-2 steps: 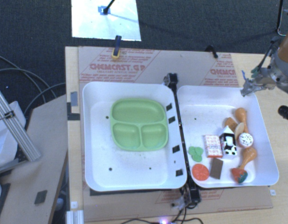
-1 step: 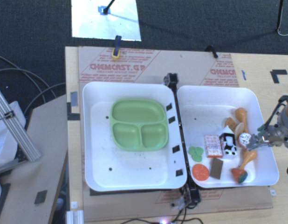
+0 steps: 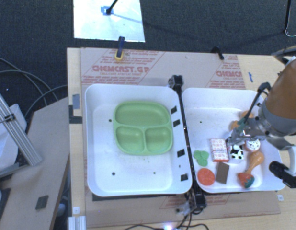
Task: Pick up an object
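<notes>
While the arm reached in from the right, the gripper (image 3: 238, 139) was seen low over the right bin (image 3: 205, 104), among the cluster of small objects at its near right. Whether anything was held could not be told, and no object was seen lifted clear of the bin floor. The pick was therefore judged not yet done; a grasp and a lift were judged to remain.

The candidate objects all lay in the right bin: a red-and-white patterned block (image 3: 218, 150) just left of the gripper, a black-and-white ball (image 3: 237, 154) just below it, a brown drumstick-shaped toy (image 3: 255, 160), a dark brown rectangular piece (image 3: 222, 172), a red-orange disc (image 3: 206, 177), a green leafy piece (image 3: 201, 157) and a red-and-teal piece (image 3: 245, 179). They were crowded, several touching or just beside one another.

The left bin (image 3: 97, 128) held a green divided tray (image 3: 142, 128), lying flat. Both bins rested on a cardboard-covered bench (image 3: 153, 68) printed with red lettering. A yellow-and-blue clamp (image 3: 119, 49) was noted at the far edge, cables on dark carpet beyond, and an aluminium rail (image 3: 16, 128) at the left.
</notes>
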You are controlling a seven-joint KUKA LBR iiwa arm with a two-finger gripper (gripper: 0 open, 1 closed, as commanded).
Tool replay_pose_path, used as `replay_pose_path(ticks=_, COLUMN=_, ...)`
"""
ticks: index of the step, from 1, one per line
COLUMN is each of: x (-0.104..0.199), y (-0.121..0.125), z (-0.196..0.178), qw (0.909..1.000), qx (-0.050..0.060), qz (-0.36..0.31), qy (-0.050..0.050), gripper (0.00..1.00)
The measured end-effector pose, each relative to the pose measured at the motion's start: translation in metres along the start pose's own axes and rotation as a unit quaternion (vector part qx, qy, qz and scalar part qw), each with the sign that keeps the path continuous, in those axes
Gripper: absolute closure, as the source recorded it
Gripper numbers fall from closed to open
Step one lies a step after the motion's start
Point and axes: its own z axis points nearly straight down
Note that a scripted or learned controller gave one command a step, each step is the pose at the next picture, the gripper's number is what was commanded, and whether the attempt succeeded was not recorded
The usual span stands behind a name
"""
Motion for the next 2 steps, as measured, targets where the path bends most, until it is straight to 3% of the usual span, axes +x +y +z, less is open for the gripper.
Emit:
replay_pose_path(ticks=1, x=0.007, y=0.085, z=0.140, qw=1.0000, qx=0.000, qz=0.003, qy=-0.002, gripper=1.00)
replay_pose_path(ticks=2, x=0.005, y=0.083, z=0.123, qw=1.0000, qx=0.001, qz=0.005, qy=-0.001, gripper=1.00)
